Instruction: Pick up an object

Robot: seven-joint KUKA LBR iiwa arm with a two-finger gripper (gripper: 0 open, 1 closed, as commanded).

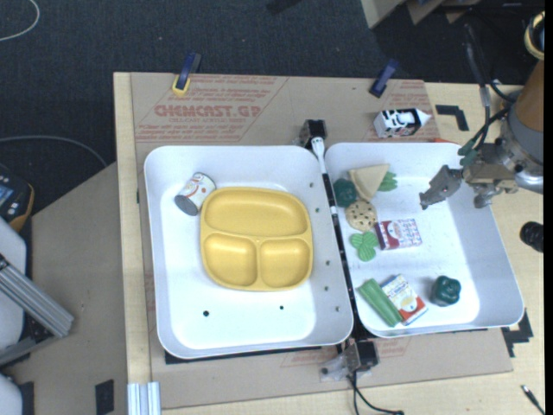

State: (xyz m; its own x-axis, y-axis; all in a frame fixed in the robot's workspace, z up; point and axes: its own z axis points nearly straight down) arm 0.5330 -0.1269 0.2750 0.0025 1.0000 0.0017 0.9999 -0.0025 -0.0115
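The arm reaches in from the counter's right edge, its wrist near the far right corner. The hand (458, 190) hangs low and tilted, its two dark fingers (435, 193) spread apart, nothing between them.
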